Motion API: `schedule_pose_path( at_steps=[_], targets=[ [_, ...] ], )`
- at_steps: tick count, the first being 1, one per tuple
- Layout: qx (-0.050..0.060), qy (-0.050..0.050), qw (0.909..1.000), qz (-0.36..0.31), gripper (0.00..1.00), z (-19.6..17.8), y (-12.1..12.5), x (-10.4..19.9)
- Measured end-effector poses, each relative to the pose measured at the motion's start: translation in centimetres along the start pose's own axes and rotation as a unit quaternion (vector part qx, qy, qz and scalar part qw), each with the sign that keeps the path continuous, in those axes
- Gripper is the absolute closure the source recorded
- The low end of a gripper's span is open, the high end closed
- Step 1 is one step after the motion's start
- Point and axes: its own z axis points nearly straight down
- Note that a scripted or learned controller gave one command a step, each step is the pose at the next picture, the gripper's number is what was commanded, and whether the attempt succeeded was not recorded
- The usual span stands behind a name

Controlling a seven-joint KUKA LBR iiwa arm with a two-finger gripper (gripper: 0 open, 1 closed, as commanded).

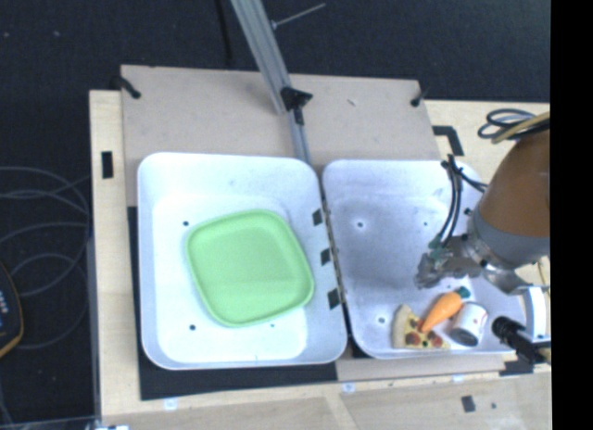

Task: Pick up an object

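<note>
Claw [435, 266] low in right bin [371, 206], just above carrot [442, 309] nr front-right corner. We can't tell claw state. Pick not done; grasp + lift left.

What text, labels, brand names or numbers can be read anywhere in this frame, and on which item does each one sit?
No readable text anywhere in this frame.
Green plate in the left bin: plain, no print.
Toy carrot, slice-shaped toy and white cylinder in the right bin: any markings too small and blurred to read.
Arm: no legible label.
</note>
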Motion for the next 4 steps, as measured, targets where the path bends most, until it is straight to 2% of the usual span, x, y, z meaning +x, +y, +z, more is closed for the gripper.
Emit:
schedule_pose_path(
  at_steps=[1,2,4],
  targets=[
    [0.001,0.000,1.0000,0.000,1.00,-4.3,-0.3,-0.3],
    [0.002,0.001,1.0000,0.000,1.00,-6.2,-0.2,-0.4],
    [0.002,0.001,1.0000,-0.002,1.00,-7.6,2.3,9.8]
  ],
)
